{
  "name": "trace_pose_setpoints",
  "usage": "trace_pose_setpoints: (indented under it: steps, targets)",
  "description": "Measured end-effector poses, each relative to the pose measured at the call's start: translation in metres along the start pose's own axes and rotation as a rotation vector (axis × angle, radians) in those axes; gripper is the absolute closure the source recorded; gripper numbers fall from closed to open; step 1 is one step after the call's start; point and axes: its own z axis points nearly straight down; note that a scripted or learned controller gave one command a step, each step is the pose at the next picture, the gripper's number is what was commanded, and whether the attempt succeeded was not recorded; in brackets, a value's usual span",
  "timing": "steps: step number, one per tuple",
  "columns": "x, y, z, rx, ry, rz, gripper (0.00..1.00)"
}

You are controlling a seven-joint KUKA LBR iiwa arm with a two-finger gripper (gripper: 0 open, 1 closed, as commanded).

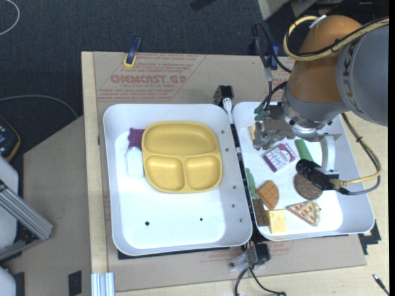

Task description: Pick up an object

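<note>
Two white bins side by side on the counter (99, 227). Left bin (179, 227): yellow divided tray (182, 155) toward the far end, upright, three compartments showing bare. Purple item (135, 137) and small white bottle (134, 162) wedged between the tray and the bin's left wall, touching or nearly touching the tray's edge.

Right bin (355, 211): arm (330, 60) reaching in from the right, orange band above the wrist, hand (271, 131) lowered over the far left part of the bin. State of the hand: cannot tell, fingertips masked by the wrist body and by clutter below. Nothing visibly between them.

Candidate objects for picking, all in the right bin: maroon and white packet (279, 156) just beside the hand on its near side; green stick-shaped piece (304, 149) to the right of the packet; dark brown round disc (308, 185) nearer the middle, partly covered by a black cable connector (311, 172); tan cracker-like piece (268, 193) against the left wall; yellow block (277, 221) at the near left corner; pizza-slice-shaped toy (305, 212) beside it.

Obstructions: yellow cable (364, 179) crossing the right side of the bin above the disc; items on the near side closely packed, several touching. Blue and yellow clamp (131, 54) at the counter's far left edge.
</note>
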Motion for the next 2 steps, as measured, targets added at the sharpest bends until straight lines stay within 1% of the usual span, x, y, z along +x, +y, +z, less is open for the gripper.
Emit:
trace_pose_setpoints:
  steps: [1, 2]
  targets:
    - [0.005, 0.012, -0.015, -0.010, -0.001, -0.002, 1.00]
    - [-0.004, -0.002, -0.001, 0.000, -0.001, 0.001, 1.00]
